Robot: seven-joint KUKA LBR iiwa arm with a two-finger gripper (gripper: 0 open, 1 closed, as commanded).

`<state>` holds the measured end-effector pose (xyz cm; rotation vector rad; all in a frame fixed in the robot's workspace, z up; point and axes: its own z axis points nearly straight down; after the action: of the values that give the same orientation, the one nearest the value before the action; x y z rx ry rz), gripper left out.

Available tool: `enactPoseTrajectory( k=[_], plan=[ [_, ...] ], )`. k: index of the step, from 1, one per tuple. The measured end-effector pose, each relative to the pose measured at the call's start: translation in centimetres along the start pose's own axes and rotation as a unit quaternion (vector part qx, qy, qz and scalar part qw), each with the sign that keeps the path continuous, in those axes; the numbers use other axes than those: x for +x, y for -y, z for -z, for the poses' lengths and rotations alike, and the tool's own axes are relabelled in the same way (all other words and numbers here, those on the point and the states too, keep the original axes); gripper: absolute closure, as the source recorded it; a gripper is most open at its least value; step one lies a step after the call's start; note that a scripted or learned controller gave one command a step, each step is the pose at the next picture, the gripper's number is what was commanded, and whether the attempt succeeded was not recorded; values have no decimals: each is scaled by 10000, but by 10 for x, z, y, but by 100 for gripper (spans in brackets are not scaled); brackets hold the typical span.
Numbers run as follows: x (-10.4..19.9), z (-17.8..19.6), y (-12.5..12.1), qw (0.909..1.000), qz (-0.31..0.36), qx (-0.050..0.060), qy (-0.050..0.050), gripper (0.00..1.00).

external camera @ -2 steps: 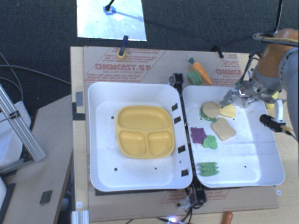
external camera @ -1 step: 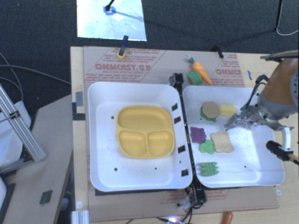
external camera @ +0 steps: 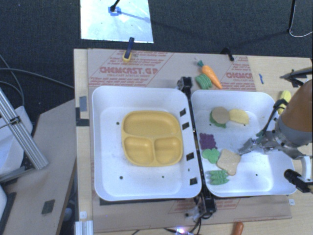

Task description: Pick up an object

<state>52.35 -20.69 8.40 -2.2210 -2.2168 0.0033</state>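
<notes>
The bench (external camera: pixel 161 65) bears two white bins. The left bin (external camera: pixel 105 131) holds a yellow divided plate (external camera: pixel 151 137). The right bin (external camera: pixel 259 175) holds toy foods, among them a tan bread slice (external camera: pixel 228 161) at lower centre. The hand (external camera: pixel 243 150) hovers just right of the slice, and I cannot tell its state.

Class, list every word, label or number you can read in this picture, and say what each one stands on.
"CHEMCAST GP": red print on the brown sheet behind the left bin, last letters uncertain.
"CHEMC...": the same red print on that sheet behind the right bin, cut off at the picture's edge.
Fainter red lines under both are too blurred to read.
No readable text stands on the yellow tray.
</notes>
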Motion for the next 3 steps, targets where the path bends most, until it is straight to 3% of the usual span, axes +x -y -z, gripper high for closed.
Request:
enactPoseTrajectory(
  k=[1,2,3],
  plan=[
    [0,58,18,10000,2,-42,14,0],
    [0,66,16,10000,7,-51,16,100],
    [88,95,37,10000,66,-25,-12,100]
  ],
)
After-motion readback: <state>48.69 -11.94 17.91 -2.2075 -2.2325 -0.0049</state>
